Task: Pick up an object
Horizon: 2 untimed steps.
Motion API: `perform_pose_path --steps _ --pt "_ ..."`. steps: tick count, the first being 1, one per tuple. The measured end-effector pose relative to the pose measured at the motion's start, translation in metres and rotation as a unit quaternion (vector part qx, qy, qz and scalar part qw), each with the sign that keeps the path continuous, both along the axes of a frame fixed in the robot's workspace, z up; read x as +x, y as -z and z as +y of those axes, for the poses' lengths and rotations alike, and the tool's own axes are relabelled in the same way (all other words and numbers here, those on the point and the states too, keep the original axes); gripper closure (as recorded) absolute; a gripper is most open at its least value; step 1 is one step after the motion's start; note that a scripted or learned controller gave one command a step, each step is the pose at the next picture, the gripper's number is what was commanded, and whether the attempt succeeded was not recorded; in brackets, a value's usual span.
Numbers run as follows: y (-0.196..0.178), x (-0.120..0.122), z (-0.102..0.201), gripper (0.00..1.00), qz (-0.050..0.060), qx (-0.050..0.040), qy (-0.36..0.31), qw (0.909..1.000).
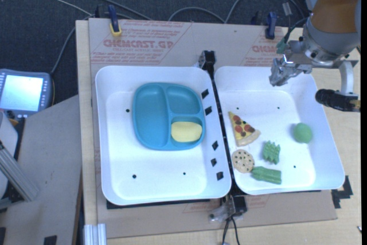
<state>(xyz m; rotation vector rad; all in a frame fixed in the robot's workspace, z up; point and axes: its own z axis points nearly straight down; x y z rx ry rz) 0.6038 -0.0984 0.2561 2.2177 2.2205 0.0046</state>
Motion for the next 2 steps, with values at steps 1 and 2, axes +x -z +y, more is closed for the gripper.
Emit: perform_pose_path --steps 1,2 --pt "0.017 0.015 0.054 1.00 0.003 0.0012 -0.002 1.0000" --pt "0.012 0.035 0.110 1.00 0.001 0.0010 -0.003 1.0000"
